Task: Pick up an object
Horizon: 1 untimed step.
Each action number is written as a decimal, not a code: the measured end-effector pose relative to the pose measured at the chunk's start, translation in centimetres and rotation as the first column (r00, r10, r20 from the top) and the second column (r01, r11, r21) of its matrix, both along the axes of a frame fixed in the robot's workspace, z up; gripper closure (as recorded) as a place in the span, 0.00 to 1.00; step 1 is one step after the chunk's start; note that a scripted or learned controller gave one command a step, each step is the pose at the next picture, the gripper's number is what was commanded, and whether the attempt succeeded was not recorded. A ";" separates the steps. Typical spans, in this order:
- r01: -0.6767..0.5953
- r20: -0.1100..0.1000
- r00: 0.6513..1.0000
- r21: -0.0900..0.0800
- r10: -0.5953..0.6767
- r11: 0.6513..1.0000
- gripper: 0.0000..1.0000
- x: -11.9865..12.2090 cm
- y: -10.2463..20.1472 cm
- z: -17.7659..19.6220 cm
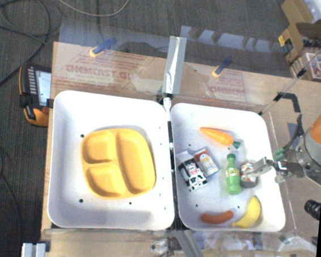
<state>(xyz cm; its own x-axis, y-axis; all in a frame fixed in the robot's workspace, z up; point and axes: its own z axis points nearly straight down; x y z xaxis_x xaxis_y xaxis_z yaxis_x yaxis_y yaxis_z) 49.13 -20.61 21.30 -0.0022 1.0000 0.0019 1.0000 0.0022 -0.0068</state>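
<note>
Camera view: the claw [254, 172] hangs low in the right bin [273, 144], just beside the green bottle [233, 175]; its grip state I cannot tell. Crowded neighbours, banana [249, 214] included, could spoil a grasp or get nudged aside.

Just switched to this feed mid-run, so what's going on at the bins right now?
The arm reaches in from the right, its hand low over the right bin, beside the green bottle. Nothing can be seen held. Also in that bin lie a carrot, two small cartons, a sausage and a banana. The left bin holds a yellow divided tray.
</note>
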 end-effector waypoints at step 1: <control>0.091 0.002 0.996 -0.003 -0.091 0.996 0.00 4.1 2.6 -11.7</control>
